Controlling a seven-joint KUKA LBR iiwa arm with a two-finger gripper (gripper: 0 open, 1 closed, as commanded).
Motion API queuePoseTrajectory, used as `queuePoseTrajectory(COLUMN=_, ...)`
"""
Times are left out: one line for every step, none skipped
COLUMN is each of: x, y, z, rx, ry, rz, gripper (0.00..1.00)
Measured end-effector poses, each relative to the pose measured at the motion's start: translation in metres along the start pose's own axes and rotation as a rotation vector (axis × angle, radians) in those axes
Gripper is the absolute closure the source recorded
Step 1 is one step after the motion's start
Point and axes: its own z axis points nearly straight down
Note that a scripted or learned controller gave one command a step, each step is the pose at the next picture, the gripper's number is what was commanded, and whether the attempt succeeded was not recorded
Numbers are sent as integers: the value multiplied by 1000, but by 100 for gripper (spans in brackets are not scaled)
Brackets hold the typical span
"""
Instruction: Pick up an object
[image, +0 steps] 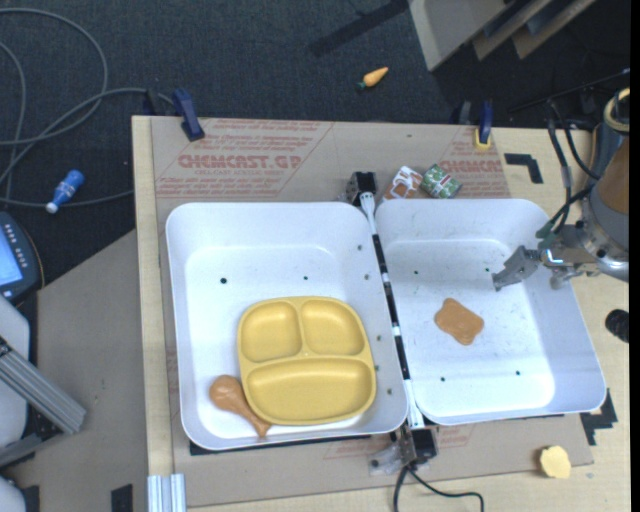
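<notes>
Brown toast piece (459, 321), long axis left-right, flat.

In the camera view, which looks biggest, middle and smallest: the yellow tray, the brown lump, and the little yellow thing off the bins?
1. Yellow tray, by far the largest.
2. Brown lump.
3. Little yellow thing, slightly smaller, though nearer the camera, so that gap is unsure.

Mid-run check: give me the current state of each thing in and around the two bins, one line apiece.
Gripper: over the right bin, above its floor, nothing between its fingers.
Brown piece: flat on the right bin floor, apart from the gripper.
Yellow tray: upright in the left bin, compartments bare.
Drumstick: lying against the tray's lower left edge.
Yellow chunk: on the bench, outside the bins.
</notes>
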Motion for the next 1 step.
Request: queuePoseTrajectory(x=56, y=22, z=64, rx=7, ry=5, rz=-6, gripper=0)
